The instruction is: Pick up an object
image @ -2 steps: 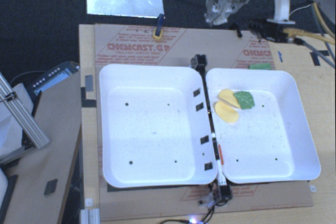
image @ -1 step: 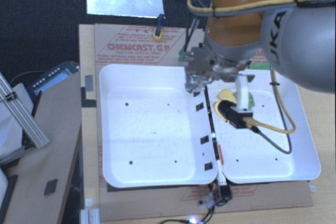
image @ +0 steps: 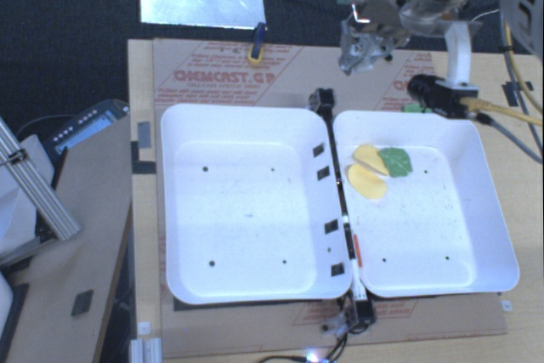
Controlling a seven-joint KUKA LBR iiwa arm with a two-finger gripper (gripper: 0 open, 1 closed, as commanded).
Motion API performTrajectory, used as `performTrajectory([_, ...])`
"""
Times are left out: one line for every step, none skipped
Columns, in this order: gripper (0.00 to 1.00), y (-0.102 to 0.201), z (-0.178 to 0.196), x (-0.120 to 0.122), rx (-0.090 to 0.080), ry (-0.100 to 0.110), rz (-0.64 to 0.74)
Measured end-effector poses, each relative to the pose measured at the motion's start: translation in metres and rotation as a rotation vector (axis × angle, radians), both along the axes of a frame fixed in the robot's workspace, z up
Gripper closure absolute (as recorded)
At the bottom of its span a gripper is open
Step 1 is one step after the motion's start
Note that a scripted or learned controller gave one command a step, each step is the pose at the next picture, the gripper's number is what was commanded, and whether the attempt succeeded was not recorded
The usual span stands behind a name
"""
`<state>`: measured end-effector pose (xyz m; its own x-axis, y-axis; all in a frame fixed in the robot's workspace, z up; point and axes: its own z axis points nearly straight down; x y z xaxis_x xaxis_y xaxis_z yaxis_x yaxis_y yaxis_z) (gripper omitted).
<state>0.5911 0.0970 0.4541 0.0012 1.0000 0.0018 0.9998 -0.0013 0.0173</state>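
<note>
Objects for the pick, two yellow pieces (image: 368, 172) and a green piece (image: 395, 161), lay in the right bin (image: 476, 268), up near its 11 o'clock corner. My gripper (image: 361, 55) hung high over the bench, at about 12 o'clock from that cluster and well apart from it, past the bin's far rim. Nothing showed between my fingers; whether they were spread or closed I could not tell. Green piece touched the upper yellow one on its 3 o'clock side; lower yellow piece sat just at 6 o'clock of the upper one, touching or overlapping. Left bin (image: 178, 208) sat at 9 o'clock, side by side with the right, black clips (image: 327, 174) along the seam between them. Printed cardboard sheet (image: 221, 74) lay under both bins.
</note>
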Motion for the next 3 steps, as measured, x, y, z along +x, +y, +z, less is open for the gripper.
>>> performTrajectory([1.0, -0.028, 0.087, -0.009, -0.001, 0.006, 0.001])
performTrajectory([1.0, 0.009, -0.099, -0.055, -0.003, 0.034, 0.008])
performTrajectory([1.0, -0.005, 0.062, -0.061, 0.002, -0.002, 0.005])
